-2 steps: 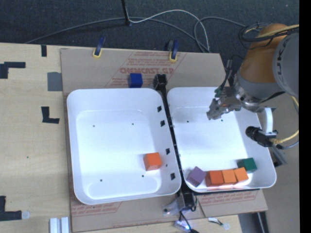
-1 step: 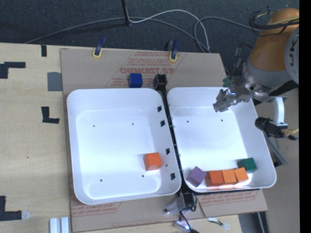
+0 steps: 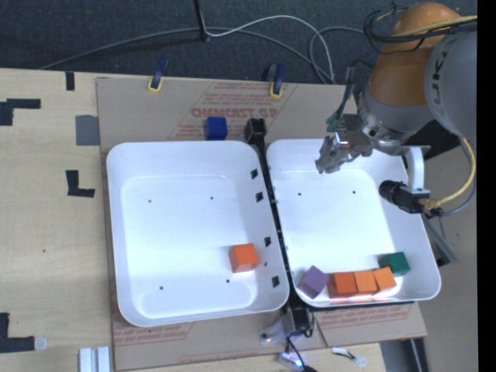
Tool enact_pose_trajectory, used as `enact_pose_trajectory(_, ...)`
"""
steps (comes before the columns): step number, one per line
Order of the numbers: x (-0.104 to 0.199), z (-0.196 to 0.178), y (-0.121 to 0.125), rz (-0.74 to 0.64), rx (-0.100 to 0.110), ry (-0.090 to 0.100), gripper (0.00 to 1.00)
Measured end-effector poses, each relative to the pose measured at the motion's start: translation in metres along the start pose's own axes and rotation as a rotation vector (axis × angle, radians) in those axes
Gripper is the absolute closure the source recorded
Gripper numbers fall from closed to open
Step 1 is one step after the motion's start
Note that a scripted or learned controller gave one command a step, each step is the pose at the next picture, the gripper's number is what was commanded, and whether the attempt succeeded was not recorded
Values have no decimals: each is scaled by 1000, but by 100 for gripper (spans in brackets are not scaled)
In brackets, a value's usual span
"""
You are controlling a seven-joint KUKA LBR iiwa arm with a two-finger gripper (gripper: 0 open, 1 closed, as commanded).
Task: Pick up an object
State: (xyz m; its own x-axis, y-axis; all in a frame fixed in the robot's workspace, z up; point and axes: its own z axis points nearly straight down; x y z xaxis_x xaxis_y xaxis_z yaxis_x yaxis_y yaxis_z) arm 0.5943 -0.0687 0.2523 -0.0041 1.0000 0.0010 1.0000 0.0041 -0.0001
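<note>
Jaws (image 3: 332, 161) hover over right bin's (image 3: 310, 153) far edge.

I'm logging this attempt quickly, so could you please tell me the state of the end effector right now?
End effector: above the far end of the right bin, nothing visibly held; open or closed cannot be told.

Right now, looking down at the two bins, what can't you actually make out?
- Gripper, camera view: too small and blurred against the right white bin to read.
- Grey arm: cut off by the right edge.
- Row of small blocks at the right bin's near wall: whether they touch is unclear.
</note>
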Motion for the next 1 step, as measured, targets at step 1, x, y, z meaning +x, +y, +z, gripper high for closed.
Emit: enact_pose_trajectory(1, 49, 15, 20, 0, 2, 0, 100)
